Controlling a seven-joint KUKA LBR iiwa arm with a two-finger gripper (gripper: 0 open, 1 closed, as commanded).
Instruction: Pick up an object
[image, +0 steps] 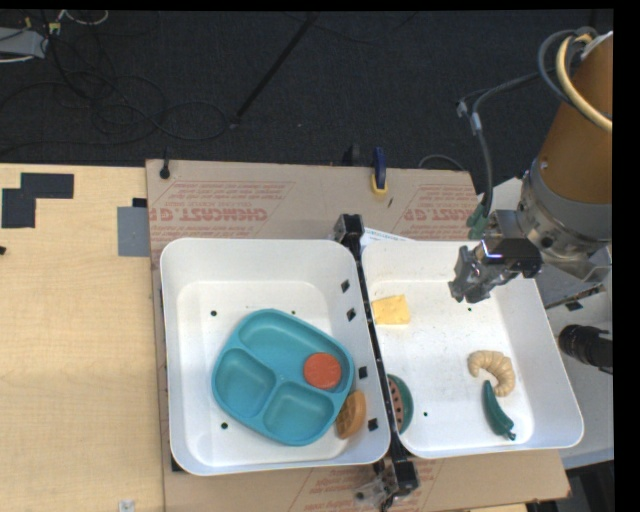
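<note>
My gripper (467, 288) hangs over the far right part of the right bin (560, 420), with nothing visible between its fingers. Below it on the bin floor lie a tan croissant-like piece (494, 369) and a green pepper-like piece (497, 411). A yellow cheese block (391, 310) lies at the bin's left side, to the left of the gripper. A round dark green and red piece (398, 402) rests against the divider at the front left.
The left bin (185, 300) holds a teal sectioned tray (245, 385) with a red-orange round piece (322, 371) in it. A brown bun-like piece (350, 414) lies beside the tray near the divider. Cardboard lies under both bins.
</note>
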